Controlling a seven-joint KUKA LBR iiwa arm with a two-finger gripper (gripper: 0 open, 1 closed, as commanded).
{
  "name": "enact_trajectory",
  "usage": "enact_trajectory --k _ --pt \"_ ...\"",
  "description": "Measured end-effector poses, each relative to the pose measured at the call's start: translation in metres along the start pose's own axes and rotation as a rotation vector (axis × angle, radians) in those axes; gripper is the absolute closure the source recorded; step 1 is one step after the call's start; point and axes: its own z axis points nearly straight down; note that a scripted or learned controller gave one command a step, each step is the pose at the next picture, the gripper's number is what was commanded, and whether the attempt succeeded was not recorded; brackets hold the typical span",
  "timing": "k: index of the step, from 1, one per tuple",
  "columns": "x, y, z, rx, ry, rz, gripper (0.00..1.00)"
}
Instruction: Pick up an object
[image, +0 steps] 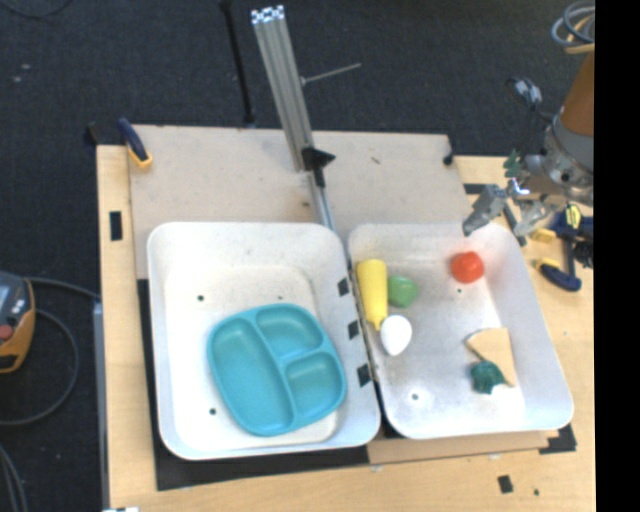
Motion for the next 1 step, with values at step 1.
enact_trajectory --k 1 --pt "0.0003 0.0018 -0.0071 -0.011 -0.003 -0.003 0.0"
